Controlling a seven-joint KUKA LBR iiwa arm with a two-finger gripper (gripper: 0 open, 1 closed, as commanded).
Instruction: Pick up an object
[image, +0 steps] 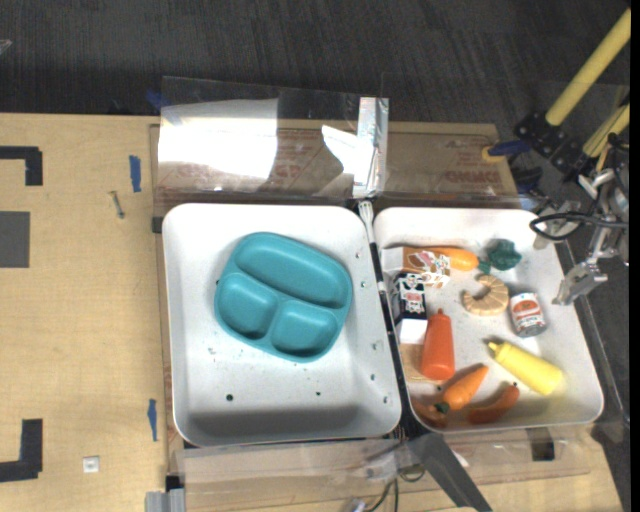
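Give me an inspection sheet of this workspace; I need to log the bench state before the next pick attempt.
Surface: two shallow white bins side by side, left bin and right bin.
Job's things: in the right bin, an orange bottle, yellow bottle, carrot, small can, wooden disc, teal toy and printed cartons.
Clutter: teal divided plate in the left bin.
Grippers: gripper above the right bin's right edge, nothing seen between its fingers.
Cables: dark cable near the arm.
Surroundings: cardboard sheet, clear plastic panel behind the bins.
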